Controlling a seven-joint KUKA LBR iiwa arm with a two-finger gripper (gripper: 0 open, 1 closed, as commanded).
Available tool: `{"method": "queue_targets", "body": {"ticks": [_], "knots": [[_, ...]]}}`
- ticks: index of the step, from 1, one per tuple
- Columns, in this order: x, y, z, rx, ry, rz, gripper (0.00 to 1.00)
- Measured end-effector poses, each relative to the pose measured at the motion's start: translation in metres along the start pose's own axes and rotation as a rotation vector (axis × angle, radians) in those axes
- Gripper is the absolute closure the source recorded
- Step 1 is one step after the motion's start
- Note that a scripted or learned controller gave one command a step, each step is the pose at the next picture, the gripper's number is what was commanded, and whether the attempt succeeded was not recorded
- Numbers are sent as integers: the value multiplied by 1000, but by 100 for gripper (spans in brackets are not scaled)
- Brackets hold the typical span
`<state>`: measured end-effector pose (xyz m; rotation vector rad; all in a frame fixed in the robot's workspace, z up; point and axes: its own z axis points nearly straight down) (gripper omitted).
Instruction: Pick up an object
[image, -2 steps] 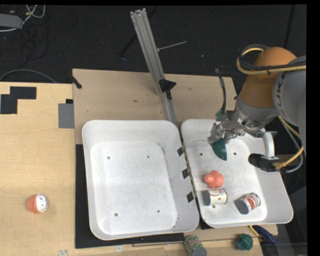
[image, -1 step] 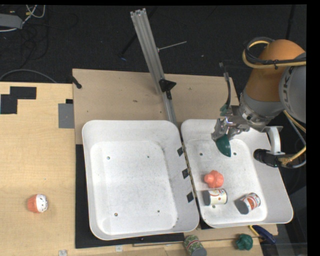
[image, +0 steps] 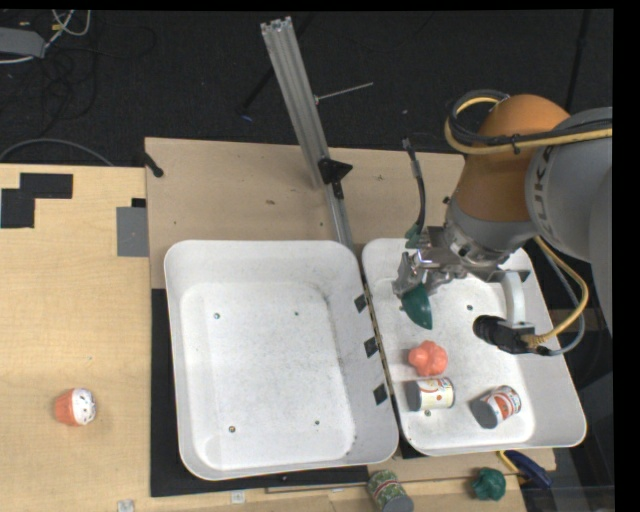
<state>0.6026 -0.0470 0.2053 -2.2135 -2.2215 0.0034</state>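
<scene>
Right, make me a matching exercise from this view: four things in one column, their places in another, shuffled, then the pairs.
Things:
1. green object
2. orange ball
3. can
4. orange and white ball

Places:
A. on the bench, left of both bins
B. right bin, near its front right corner
C. right bin, just below the tool
D. right bin, just behind the small cup

Pairs: 1-C, 2-D, 3-B, 4-A
</scene>
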Motion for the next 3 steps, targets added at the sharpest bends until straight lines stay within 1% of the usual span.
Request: {"method": "queue_targets", "body": {"ticks": [1,3], "knots": [[47,-17,-15,-1,0,0,100],[133,-50,-6,1,-1,0,100]]}}
